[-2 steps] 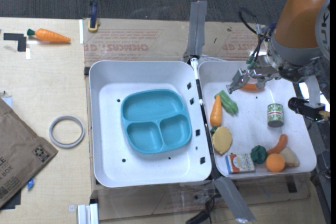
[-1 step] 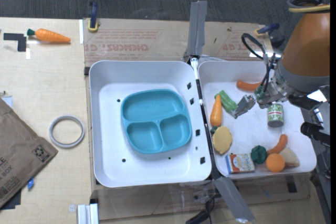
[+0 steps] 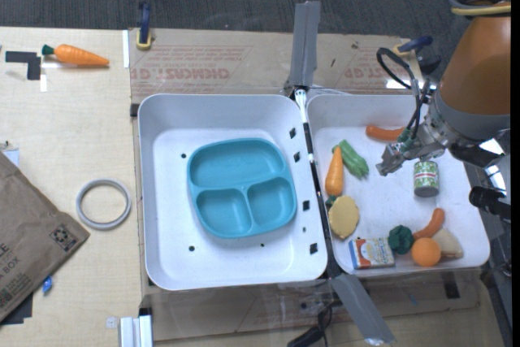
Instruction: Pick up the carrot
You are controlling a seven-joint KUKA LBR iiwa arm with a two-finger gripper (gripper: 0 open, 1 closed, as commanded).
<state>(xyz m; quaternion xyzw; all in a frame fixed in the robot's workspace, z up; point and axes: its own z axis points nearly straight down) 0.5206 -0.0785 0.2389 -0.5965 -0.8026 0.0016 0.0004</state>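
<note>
While poised over the right bin, cannot tell whether jaws stand wide or narrow. Must head left, toward the carrot; lies near, long axis roughly near-to-far.

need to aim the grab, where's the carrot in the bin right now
The carrot lies in the right bin, against its left wall, just left of the green pepper and above the potato.

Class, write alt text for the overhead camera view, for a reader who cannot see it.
A grey robot arm's gripper hangs over the right bin, right of the carrot lying near the bin's left wall among other toy foods. The left bin holds a blue divided tray.
</note>
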